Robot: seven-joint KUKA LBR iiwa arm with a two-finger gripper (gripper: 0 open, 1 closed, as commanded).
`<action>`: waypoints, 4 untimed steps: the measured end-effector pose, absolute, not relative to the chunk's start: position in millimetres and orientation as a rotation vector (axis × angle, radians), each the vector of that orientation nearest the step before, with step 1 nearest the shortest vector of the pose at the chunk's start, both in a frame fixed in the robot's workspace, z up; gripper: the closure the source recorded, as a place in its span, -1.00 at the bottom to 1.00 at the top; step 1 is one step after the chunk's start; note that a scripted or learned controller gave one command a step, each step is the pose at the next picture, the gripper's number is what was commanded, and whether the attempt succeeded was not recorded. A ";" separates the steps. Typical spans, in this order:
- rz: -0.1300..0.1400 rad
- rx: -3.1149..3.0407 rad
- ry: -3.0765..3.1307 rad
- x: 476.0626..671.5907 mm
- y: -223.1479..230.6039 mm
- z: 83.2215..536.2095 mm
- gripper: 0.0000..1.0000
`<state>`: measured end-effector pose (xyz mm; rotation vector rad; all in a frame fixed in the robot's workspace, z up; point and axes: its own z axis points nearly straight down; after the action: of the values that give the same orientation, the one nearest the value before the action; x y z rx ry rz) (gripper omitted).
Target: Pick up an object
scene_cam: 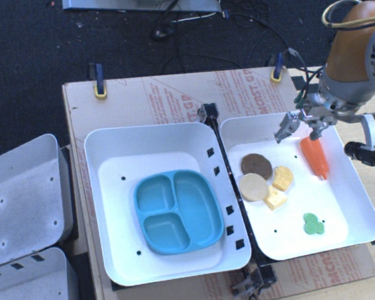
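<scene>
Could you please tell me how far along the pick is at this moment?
Nothing looks picked yet. The gripper hangs over the top of the right bin, with its open fingers near the carrot's upper end; the carrot lies on the bin floor. Left to do: close on an object and lift it.

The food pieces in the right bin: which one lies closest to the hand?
The orange carrot, just below the hand near the bin's upper right. The round cookies, yellow cheese pieces and green broccoli lie farther left or lower.
</scene>
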<state>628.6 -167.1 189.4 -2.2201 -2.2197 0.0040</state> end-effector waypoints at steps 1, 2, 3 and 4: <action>0.003 -2.216 -2.224 634.3 -161.6 142.9 -1.00; -0.002 -2.221 -2.223 635.1 -161.0 91.7 -1.00; -0.009 -2.224 -2.231 637.8 -160.8 107.4 1.00; -0.005 -2.224 -2.228 636.8 -164.8 171.1 1.00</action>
<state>636.8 -164.8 171.1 -2.2237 -2.2283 -0.0054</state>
